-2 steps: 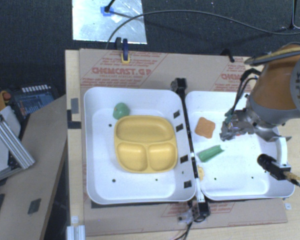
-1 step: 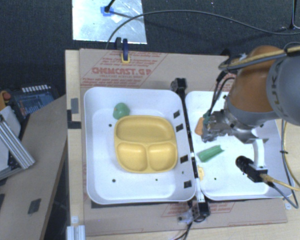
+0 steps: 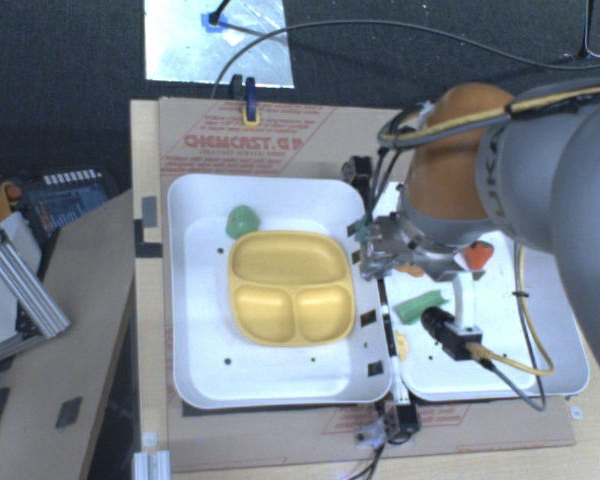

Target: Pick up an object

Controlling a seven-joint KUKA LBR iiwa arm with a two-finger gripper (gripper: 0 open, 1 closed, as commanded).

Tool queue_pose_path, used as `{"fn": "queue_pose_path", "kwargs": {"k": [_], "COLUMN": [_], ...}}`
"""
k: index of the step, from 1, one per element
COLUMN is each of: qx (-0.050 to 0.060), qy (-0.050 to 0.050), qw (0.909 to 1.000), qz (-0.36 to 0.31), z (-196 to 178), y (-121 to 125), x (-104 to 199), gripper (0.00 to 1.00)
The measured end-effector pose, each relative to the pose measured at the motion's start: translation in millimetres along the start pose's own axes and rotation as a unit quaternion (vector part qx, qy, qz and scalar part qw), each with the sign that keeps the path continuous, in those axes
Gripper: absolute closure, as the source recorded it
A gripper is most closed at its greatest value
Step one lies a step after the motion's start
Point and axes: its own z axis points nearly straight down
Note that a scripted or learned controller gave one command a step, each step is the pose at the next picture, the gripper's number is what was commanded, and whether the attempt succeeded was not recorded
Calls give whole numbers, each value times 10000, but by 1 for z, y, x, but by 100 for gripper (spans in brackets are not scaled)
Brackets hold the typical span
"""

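my wrist hides how my fingers (image 3: 412, 268) stand, so i should drop squarely over the green piece (image 3: 418, 304) before closing.

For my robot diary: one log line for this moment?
arm: over right bin | yellow tray: left bin | grasp: unclear

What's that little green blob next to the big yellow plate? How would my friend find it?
Look in the left white bin, where a big yellow plate with three sections lies. At the plate's far left corner, touching its edge, sits a small round green object. It is the one green thing in that bin; the other green piece is long and flat and lies in the right bin.
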Motion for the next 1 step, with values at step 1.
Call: {"fn": "queue_pose_path", "kwargs": {"k": [1], "qx": [-6], "qy": [-3], "qw": [10000], "qz": [10], "z": [-9], "y": [12], "x": [45], "gripper": [100]}}
